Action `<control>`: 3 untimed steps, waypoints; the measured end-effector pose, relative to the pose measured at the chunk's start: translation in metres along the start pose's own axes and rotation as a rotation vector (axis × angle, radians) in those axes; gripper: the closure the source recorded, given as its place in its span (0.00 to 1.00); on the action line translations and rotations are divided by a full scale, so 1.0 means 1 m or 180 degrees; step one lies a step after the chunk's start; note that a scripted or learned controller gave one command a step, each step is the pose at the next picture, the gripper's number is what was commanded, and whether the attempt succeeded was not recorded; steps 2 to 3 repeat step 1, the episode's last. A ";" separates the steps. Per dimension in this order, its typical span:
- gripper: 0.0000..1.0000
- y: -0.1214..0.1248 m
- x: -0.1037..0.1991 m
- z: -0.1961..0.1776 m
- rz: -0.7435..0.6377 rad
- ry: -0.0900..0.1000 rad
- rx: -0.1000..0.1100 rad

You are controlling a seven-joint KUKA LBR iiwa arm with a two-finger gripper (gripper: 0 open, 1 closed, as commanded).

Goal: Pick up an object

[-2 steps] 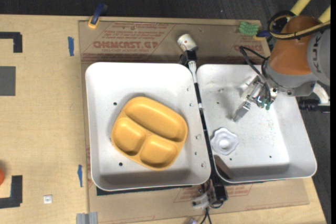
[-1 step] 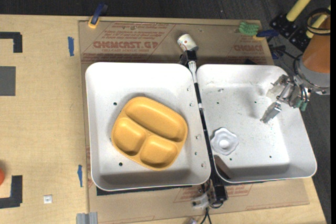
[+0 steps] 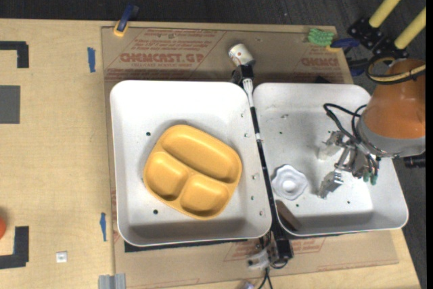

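Gripper (image 3: 329,169) low in right bin (image 3: 385,213), fingers apart w/ nothing between them, tips just right of small clear cup (image 3: 289,182) near the bin's left wall. Next, probably: shift left, centre over cup rim, drop straight, close gently since thin plastic may skid or crush. Yellow divided tray (image 3: 193,170) in left bin (image 3: 128,145), well apart; ignore.

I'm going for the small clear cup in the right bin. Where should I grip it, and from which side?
Probably the rim of the small clear cup, taken from straight above. It looks to sit mouth-up on the floor of the right bin, near the wall by the left bin, so coming in from that side looks cramped. The end effector is beside it over the same bin, on the open side.
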State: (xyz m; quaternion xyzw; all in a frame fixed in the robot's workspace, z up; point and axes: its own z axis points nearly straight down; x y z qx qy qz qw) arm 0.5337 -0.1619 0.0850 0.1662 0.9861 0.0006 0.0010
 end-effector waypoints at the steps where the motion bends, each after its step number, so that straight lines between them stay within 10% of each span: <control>1: 0.00 0.001 -0.076 -0.001 -0.0518 -0.0015 0.0001; 3: 0.00 0.001 -0.076 -0.001 -0.0518 -0.0015 0.0001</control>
